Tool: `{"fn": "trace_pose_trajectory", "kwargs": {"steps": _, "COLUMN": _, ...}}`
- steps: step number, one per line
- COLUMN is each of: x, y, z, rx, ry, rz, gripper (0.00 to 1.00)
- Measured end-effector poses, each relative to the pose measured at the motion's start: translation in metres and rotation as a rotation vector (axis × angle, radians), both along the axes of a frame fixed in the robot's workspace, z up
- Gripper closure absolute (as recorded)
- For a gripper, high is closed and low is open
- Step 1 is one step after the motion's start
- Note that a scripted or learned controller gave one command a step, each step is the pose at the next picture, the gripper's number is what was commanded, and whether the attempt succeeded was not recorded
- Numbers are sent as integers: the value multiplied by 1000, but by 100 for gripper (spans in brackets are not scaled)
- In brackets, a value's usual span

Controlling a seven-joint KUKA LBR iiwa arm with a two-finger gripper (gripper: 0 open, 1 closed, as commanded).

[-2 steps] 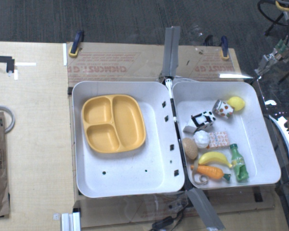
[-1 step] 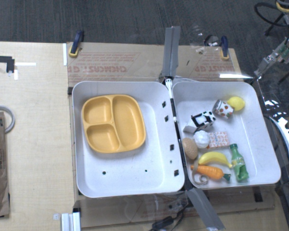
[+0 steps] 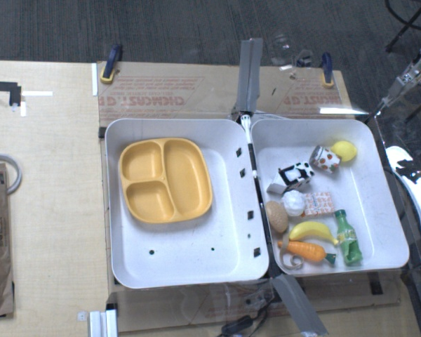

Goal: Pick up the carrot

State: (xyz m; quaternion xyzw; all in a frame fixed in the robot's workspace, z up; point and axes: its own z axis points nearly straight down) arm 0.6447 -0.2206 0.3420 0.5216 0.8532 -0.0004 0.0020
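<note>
The carrot [image 3: 307,251] is orange with a green tip at its right end. It lies on its side near the front edge of the right bin [image 3: 375,188]. A banana [image 3: 313,231] lies just behind it and a green bottle [image 3: 347,239] stands to its right.
The right bin also holds a lemon [image 3: 344,150], a black-and-white cow toy [image 3: 295,175], a white ball [image 3: 293,202], a brown egg-shaped thing [image 3: 276,216] and a pink packet [image 3: 318,203]. In the left bin [image 3: 126,258] rests a yellow divided plate [image 3: 166,180].
</note>
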Motion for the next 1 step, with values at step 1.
{"fn": "trace_pose_trajectory", "kwargs": {"steps": 1, "x": 15, "y": -1, "z": -25, "rx": 1, "ry": 2, "rz": 141, "gripper": 100}}
